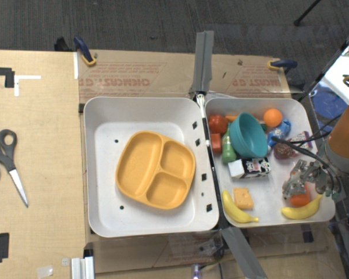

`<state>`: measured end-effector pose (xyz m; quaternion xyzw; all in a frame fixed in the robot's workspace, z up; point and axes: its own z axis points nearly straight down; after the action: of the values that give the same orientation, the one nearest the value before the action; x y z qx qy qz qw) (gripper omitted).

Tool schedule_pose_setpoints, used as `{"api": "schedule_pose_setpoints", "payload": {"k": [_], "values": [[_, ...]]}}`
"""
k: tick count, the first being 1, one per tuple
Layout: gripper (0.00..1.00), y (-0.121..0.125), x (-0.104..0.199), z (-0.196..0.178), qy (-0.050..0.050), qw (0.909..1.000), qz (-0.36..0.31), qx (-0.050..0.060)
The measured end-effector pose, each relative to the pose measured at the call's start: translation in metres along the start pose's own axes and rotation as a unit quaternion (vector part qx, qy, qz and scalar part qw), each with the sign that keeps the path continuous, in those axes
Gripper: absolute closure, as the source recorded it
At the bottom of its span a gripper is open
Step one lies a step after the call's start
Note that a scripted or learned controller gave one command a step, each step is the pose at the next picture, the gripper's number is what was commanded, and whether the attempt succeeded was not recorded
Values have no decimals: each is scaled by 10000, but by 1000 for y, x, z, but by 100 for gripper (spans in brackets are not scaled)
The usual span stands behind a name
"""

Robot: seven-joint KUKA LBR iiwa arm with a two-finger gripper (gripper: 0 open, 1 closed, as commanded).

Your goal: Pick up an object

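Note:
My gripper (299,186) hangs low in the right bin (262,104), near its front right corner. Its metal fingers sit directly over a small red-orange object (301,200) that lies against a yellow banana (302,210). A second banana (237,210) lies at the bin's front left beside a tan cracker-like block (242,197). A teal bowl (248,135), a black-and-white box (251,167), an orange ball (273,117), a red tomato (217,123) and a green piece (227,147) fill the far half.
The left bin (99,156) holds a yellow divided plate (156,170). Scissors (9,161) lie on the bench at far left. A dark purple item (285,150) and blue wrappers (279,131) sit by the arm's cables. Blue clamps stand at the cardboard's back corners.

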<state>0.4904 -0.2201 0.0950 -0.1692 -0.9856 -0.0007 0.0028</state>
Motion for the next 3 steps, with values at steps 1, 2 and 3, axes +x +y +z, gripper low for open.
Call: {"api": "schedule_pose_setpoints", "payload": {"k": [1,2,3], "values": [[100,103,-5,7,-2,9999,128,2],[100,49,-38,-37,-26,9843,-1764,3],[100,107,-13,7,-3,9965,831,6]]}}
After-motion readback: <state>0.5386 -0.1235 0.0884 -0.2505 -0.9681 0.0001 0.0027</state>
